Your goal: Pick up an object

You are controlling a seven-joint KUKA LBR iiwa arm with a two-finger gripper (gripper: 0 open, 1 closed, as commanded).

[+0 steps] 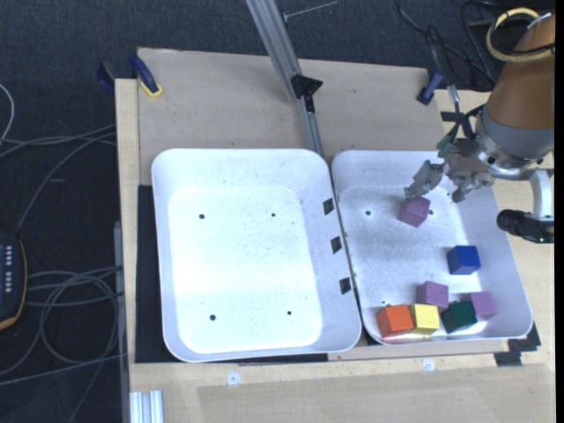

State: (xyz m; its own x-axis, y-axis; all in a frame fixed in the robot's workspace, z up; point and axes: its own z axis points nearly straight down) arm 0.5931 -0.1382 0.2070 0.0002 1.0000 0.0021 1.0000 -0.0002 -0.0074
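Purple block (414,211) sits on the floor of the right bin (374,179), toward its twelve o'clock end, not yet lifted, so the pick seems barely begun. At the six o'clock end lie an orange cube (396,319), yellow cube (426,316), green cube (458,315) and blue cube (463,259). The gripper (448,179) hangs spread apart at one o'clock of the block, grasping nothing, slanting down from the arm (522,104).

Even, bright overhead light, no hard shadows. Both white bins (238,254) run near overexposed, with mild glare on the rims. The dark floor (62,25) is dim and noisy. Focus is soft overall, and the arm (520,104) is slightly blurred.
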